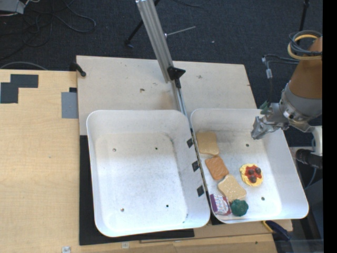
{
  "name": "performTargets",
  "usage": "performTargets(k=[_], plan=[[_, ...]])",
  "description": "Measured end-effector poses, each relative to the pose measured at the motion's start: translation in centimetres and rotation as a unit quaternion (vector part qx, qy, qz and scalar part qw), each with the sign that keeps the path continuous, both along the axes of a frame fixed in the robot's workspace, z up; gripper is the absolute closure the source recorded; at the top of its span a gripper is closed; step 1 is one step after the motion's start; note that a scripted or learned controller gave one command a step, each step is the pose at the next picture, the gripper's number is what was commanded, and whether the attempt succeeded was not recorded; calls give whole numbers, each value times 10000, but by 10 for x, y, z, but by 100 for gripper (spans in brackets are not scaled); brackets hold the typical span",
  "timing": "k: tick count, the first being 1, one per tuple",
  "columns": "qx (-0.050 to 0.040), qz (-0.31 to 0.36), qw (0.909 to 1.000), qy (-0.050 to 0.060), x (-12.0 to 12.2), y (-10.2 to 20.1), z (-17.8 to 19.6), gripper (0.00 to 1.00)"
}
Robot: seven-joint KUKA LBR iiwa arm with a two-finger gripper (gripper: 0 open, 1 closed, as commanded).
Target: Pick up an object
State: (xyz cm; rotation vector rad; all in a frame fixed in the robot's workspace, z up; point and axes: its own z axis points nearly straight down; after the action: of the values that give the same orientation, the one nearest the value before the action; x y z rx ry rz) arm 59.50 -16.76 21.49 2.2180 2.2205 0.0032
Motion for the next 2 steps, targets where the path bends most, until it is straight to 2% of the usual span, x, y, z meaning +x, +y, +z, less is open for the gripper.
performTargets(k=[1, 2], plan=[[2, -1, 10000, 11, 0, -1, 27, 100], [17, 15, 10000, 40, -3, 55, 17, 100]])
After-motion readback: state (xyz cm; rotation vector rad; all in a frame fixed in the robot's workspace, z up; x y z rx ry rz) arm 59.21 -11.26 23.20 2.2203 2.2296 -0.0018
